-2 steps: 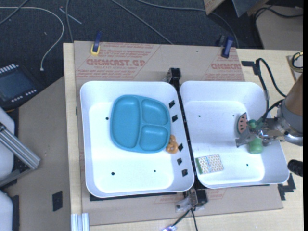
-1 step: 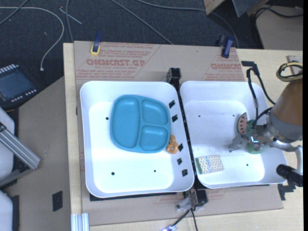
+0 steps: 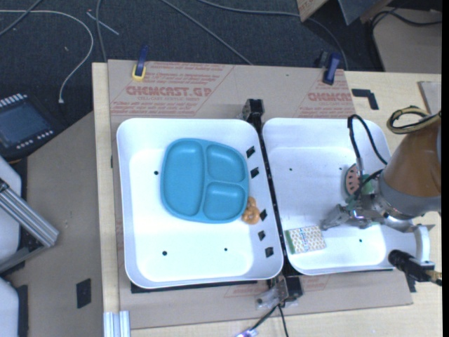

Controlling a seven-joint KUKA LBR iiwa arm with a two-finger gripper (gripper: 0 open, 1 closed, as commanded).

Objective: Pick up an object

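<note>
Two white bins are seen side by side on the worktop point(image 3: 175, 90). In the left bin point(image 3: 140, 258) a blue divided plate point(image 3: 205, 180) is laid, with a small orange piece point(image 3: 250, 212) touching its lower right rim. In the right bin point(image 3: 309, 146) the gripper point(image 3: 335, 220) is lowered near a patterned packet point(image 3: 306, 239) at the front wall

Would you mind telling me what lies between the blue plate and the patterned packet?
In the camera view, a small orange-brown item sits by the blue plate, then the bins' black-clipped divider comes before the packet.
</note>
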